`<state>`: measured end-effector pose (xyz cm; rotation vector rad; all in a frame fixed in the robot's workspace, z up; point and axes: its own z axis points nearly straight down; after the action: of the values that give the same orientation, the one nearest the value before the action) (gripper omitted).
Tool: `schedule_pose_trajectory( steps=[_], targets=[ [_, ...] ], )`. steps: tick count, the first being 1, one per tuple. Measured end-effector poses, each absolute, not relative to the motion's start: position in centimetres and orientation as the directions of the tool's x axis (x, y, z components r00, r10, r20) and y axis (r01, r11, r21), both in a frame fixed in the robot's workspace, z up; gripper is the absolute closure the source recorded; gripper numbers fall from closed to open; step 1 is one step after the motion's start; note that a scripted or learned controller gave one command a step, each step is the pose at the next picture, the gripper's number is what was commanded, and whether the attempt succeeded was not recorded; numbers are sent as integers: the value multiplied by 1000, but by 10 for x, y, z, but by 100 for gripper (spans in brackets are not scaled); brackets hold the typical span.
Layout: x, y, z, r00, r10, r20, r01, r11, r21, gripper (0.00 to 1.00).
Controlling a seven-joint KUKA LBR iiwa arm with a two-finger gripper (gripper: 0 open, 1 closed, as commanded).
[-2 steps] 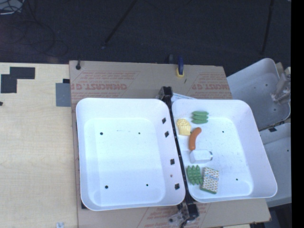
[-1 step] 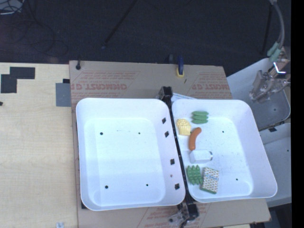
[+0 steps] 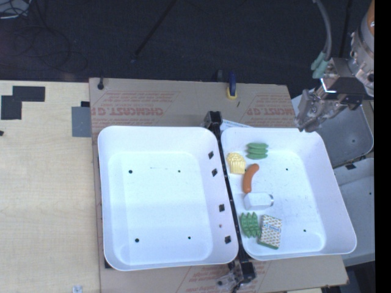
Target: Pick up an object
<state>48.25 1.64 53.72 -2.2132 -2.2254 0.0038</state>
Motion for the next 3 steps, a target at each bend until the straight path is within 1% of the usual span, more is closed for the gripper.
schedule_pose_trajectory(
  steps=[1,2,3],
  targets=[
    [476,65,537,-5,1000,0,1000,5,-5,100],
    [476,64,547,-6,1000,-1,1000,6,-7,100],
    [476,109,536,-4,1000,0,1000,4,-6,100]
  ],
)
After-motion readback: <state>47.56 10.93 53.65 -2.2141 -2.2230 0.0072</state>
